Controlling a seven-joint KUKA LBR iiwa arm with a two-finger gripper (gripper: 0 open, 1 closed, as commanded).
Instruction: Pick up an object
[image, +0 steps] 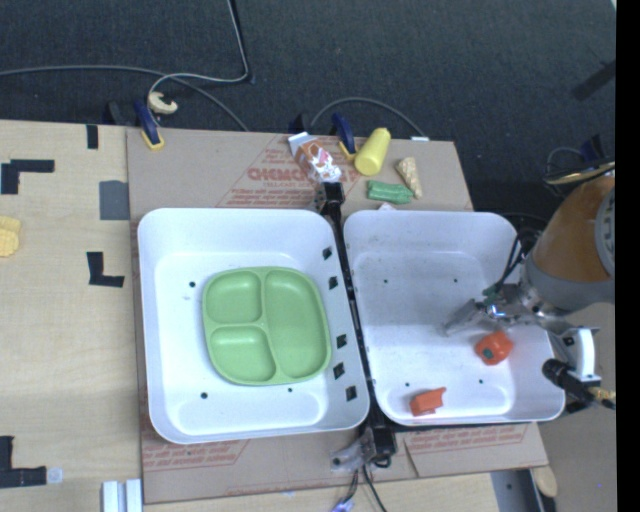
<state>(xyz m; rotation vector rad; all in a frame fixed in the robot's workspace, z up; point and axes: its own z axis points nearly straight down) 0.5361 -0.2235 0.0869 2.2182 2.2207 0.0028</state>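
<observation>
Round orange object (493, 348): lies on the floor of the right bin (420, 250), toward its right side, just below the gripper.
Orange block (427, 402): lies near the right bin's front wall, apart from the round object.
Gripper (462, 320): low inside the right bin, fingers apart, nothing between them.
Arm (575, 250): enters from the right over the bin's right rim.
Left bin (165, 300): holds a green divided plate (266, 325) at its centre.
Behind the bins: a yellow bottle-shaped item (373, 150), a green piece (389, 192) and a small packet (315, 157) rest on cardboard (220, 165).
</observation>
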